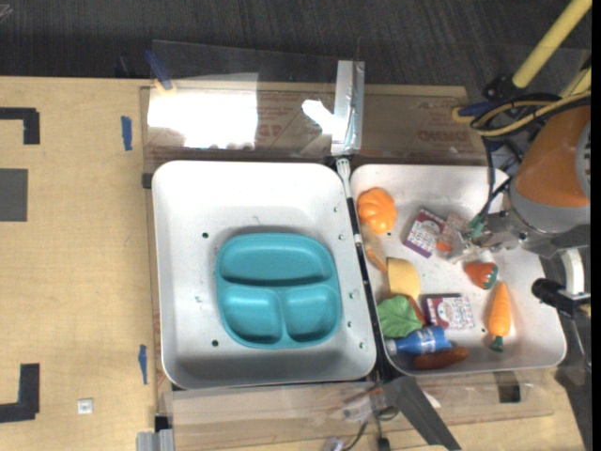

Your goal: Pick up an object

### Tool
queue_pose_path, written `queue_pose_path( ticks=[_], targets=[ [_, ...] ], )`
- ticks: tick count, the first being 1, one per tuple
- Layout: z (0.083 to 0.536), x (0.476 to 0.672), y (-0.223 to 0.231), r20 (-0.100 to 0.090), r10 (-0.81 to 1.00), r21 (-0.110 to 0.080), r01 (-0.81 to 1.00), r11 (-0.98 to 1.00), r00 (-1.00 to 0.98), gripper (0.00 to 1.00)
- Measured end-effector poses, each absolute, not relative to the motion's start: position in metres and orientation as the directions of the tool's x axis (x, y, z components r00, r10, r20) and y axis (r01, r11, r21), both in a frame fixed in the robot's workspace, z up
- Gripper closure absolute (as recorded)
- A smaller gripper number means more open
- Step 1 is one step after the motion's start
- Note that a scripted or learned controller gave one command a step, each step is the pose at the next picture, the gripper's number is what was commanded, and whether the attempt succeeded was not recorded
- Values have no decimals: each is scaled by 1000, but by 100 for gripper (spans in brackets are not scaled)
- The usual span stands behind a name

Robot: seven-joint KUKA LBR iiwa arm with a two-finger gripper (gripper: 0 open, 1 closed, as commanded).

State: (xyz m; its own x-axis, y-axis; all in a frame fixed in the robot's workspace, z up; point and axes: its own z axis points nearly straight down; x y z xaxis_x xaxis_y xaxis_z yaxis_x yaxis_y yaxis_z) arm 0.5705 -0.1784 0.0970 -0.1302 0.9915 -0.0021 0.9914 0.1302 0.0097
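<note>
The right bin (451,181) holds several toy foods: an orange pumpkin (377,209), a purple carton (425,233), a red strawberry (480,273), a carrot (500,313), a yellow cheese wedge (404,275), a green leafy piece (398,316), a second purple carton (449,310), a blue bottle (423,341) and a red sausage (441,357). My gripper (474,236) hangs low over the bin's right half, just right of the first purple carton and above the strawberry. I see nothing clearly held in it.
The left bin (178,214) carries a teal divided plate (279,287). The arm's grey body and orange band (554,167) cover the right bin's far right corner. Cables and a yellow pole (554,36) lie behind. A clear plastic sheet (254,111) stands behind the bins.
</note>
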Motion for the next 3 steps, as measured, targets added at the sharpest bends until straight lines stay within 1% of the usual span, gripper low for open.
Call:
queue_pose_path(
  ticks=[1, 2, 3],
  targets=[
    [96, 570, -178, -2, 991, 9, 991, 130, -130, 0],
    [86, 629, -180, -1, 994, 3, 994, 110, -110, 0],
    [96, 630, -180, -2, 994, 4, 994, 112, -112, 100]
  ],
)
